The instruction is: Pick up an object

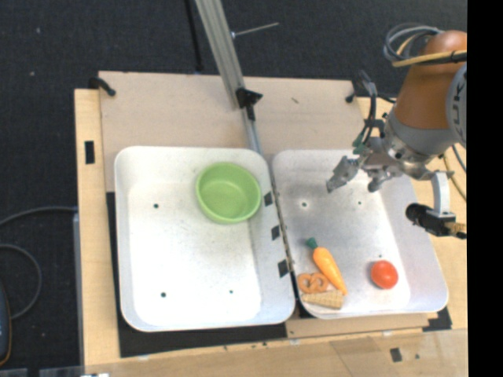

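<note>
The carrot (328, 265) lies in the right bin (409, 301), in its near part, close to the wall between the two bins. It is orange with a small green top, and it lies at a slant with the green end pointing away from the front edge. Its thicker end touches a pretzel (312, 283), which rests on a small waffle piece (330, 299) at the front rim of the bin. To the right of the carrot, a little apart, sits a red tomato (383, 274). Nothing is on these things and no finger touches them.

The gripper (357, 175) hangs over the far part of the same bin, well apart from the carrot and the other food. Its two fingers stand spread, with a clear gap and nothing between them. The grey arm with the orange band (428, 77) reaches in from the right.

In the left bin (149, 250) a green bowl (228, 192) stands upright in the far part, near the middle wall. A metal bar (220, 38) stands at a slant behind the bins.
</note>
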`<state>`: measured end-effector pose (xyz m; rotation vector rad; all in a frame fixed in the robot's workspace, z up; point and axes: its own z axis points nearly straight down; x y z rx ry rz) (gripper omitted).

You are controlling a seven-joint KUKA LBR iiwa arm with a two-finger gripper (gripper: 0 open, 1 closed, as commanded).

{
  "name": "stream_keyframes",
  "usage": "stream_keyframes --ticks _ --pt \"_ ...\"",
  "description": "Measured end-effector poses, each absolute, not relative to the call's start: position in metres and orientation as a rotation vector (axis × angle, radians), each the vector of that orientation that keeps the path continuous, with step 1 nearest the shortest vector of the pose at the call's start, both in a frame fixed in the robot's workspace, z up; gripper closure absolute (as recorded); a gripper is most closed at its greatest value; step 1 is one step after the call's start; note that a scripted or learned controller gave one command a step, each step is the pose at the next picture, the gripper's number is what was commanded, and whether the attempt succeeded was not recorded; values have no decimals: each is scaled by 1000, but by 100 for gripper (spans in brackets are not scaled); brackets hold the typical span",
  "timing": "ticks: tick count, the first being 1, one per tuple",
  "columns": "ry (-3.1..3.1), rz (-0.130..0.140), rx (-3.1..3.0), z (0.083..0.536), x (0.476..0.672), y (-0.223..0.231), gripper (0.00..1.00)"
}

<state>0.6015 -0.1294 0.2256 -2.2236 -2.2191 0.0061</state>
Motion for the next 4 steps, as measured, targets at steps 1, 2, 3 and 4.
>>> stream_keyframes --ticks 1,2,3,4 --pt "-2217 7 -2224 180 598 -124 0" --pt "-2219 5 -2222 131 588 -124 0" --pt "-2215 -5 -2231 144 590 -124 100" --pt "-2229 -8 -2222 204 593 -117 100"
